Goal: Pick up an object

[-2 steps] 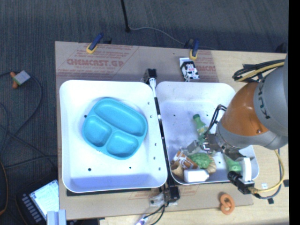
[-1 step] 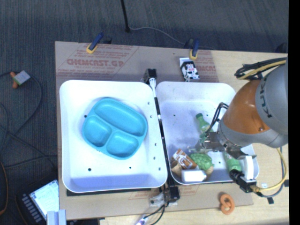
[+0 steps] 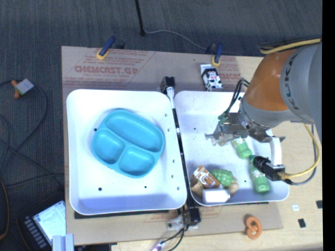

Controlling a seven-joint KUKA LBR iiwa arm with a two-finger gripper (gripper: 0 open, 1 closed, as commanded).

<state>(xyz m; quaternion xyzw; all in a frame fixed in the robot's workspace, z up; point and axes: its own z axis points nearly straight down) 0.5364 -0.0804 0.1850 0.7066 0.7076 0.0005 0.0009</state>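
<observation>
Cardboard-topped bench [image 3: 104, 69] — two white bins [image 3: 76, 140], orange ring [image 3: 253, 226]

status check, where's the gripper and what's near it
Gripper low in right white bin. Green plastic bottle just beside it. Fingers unclear. Toy pile at front edge.

Right bin [image 3: 199, 109] holds the clutter — a green bumpy toy [image 3: 224, 177], a brown packet [image 3: 205, 178] and a white block [image 3: 215, 195] huddled at its near edge. Two green pieces [image 3: 244, 149] [image 3: 260, 183] lie further right — one just beside the gripper.
</observation>
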